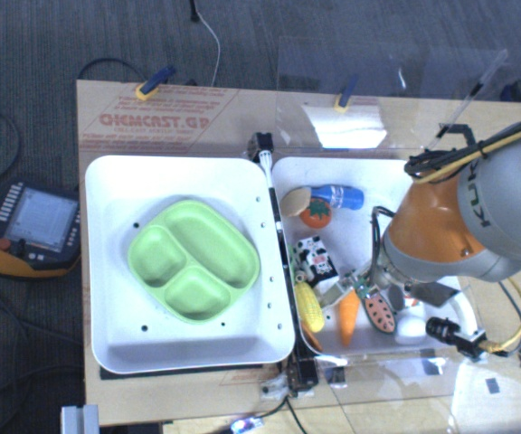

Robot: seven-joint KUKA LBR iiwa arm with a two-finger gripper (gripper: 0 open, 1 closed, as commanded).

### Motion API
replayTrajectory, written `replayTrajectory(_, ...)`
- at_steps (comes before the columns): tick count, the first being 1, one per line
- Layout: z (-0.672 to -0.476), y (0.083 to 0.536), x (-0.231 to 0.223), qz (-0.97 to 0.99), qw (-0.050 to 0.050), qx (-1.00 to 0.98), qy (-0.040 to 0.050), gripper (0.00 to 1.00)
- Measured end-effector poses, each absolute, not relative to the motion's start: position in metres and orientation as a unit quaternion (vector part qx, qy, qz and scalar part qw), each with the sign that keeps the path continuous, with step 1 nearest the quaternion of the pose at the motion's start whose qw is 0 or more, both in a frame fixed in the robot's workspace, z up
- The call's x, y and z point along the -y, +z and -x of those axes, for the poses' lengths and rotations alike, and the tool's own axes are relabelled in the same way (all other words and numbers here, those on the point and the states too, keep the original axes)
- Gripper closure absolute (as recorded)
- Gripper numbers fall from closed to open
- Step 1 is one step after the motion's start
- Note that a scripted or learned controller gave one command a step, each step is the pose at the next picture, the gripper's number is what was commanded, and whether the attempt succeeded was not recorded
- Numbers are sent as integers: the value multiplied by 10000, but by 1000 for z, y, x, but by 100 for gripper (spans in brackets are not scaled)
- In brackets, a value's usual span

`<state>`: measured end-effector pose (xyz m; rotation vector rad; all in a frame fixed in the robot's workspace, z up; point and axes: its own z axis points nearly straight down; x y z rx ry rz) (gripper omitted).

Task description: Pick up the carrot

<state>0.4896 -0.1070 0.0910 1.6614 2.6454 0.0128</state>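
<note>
Grey arm (478,215) overhangs carrot (347,316); its pincer (369,283) is hidden underneath.

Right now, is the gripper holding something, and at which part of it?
It cannot be told. The grey and orange arm's gripper is low in the right white bin, just above the orange tapered carrot, but no thing shows between its fingers.

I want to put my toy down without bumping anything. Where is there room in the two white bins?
Left bin: bare white floor all around the green divided plate, widest along the left wall and front corners. Right bin: crowded near the divider with the carrot, corn, blue bottle and other toys, and the arm covers its right side.
</note>
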Motion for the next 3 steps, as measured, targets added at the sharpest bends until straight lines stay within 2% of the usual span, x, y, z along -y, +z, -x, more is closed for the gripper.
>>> replayTrajectory(1, -490, 91, 102, -6601, 95, -7511, 53, 0)
replayTrajectory(2, -490, 101, 103, -6606, 93, -7507, 46, 100)
replayTrajectory(3, -483, 200, 62, -7655, -3, -6434, -20, 100)
